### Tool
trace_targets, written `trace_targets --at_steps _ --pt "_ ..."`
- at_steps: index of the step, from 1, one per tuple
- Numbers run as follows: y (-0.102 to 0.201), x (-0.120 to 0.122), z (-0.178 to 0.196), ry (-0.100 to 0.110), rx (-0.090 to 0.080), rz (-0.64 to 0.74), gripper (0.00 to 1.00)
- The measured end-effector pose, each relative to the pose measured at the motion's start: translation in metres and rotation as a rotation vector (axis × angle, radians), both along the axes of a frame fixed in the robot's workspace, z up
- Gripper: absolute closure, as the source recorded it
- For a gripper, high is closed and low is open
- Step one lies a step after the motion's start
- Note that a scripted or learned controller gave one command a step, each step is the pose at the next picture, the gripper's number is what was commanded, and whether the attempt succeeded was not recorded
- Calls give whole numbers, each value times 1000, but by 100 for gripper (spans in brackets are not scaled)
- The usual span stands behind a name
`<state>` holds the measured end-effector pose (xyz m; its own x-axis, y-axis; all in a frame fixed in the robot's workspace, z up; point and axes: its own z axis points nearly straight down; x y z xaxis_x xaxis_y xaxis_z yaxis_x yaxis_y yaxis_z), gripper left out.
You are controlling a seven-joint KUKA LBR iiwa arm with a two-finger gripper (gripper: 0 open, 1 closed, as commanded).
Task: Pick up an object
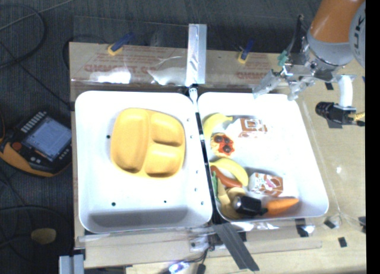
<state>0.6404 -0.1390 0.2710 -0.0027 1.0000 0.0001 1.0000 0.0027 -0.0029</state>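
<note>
Yellow divided tray (147, 141) in left bin (89, 166); toys heaped in right bin (297, 148); tool (279, 86) above its far rim.

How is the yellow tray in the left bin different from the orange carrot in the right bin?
The yellow tray is broad, flat-lying and divided into compartments; the orange carrot is slim and tapered. The tray lies alone in the left bin; the carrot is crowded among other items at the right bin's near edge, beside a black object. Both lie apart from the gripper.
</note>
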Motion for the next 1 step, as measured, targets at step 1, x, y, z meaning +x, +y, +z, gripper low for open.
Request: trace_targets --at_steps 1 --pt "28 7 -149 -28 -9 -37 0"
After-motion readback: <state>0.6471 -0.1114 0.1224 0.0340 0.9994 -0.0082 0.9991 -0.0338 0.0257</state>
